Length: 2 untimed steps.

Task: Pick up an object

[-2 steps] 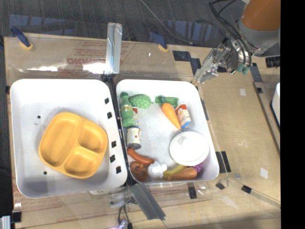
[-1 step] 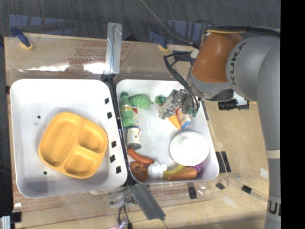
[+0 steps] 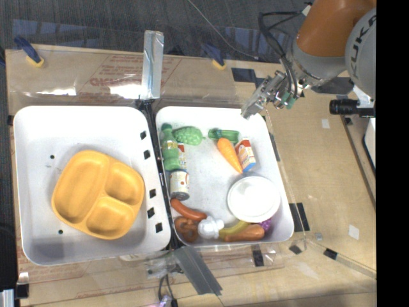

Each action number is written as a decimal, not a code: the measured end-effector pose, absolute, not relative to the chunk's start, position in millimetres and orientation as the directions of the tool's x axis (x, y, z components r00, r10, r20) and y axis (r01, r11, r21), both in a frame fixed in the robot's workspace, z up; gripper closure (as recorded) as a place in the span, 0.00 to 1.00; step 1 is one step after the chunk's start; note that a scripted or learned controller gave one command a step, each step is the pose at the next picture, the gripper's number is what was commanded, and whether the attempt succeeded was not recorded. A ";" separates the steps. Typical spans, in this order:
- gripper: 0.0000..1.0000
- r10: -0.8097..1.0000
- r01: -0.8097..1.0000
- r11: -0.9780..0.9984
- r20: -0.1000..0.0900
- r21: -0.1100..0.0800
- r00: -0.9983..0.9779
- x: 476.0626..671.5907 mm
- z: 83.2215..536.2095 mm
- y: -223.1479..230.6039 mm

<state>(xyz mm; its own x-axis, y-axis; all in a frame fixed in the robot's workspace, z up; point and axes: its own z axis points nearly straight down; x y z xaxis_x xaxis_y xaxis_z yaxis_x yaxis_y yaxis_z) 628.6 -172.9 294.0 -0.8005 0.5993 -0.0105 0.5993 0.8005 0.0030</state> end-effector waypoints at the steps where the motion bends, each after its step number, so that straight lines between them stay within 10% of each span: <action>1: 1.00 0.557 0.557 0.831 0.001 0.000 -0.831 633.0 260.7 -106.1; 2: 1.00 0.572 0.572 0.820 -0.006 0.001 -0.820 622.2 317.1 -176.6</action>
<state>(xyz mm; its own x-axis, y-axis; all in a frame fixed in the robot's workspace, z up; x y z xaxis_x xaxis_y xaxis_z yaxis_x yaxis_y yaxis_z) 622.2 -176.6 317.1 -0.8205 0.5717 -0.0063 0.5717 0.8205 0.0005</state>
